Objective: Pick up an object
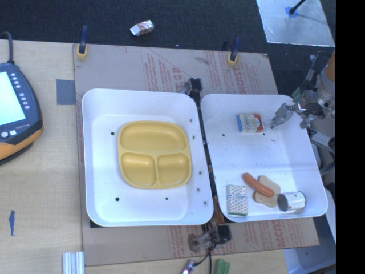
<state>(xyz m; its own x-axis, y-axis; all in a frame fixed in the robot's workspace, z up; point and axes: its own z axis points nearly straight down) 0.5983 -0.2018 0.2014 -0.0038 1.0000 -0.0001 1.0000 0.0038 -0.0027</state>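
Observation:
The right white bin (228,153) holds a small white and red carton (250,123) near its far side. Along its near edge lie a patterned packet (236,200), a red sausage (258,185) on a tan bun piece (266,193), and a small white can (292,201). My gripper (282,115) hangs at the far right of this bin, just right of the carton and apart from it. Nothing shows between its fingers. The left bin (97,153) holds a yellow divided plate (154,153).
A teach pendant (14,110) lies on the bench at the far left. Clamps (82,44) (233,50) hold the cardboard underlay at its far edge. A crumpled wrapper (142,28) lies on the dark floor beyond the bench.

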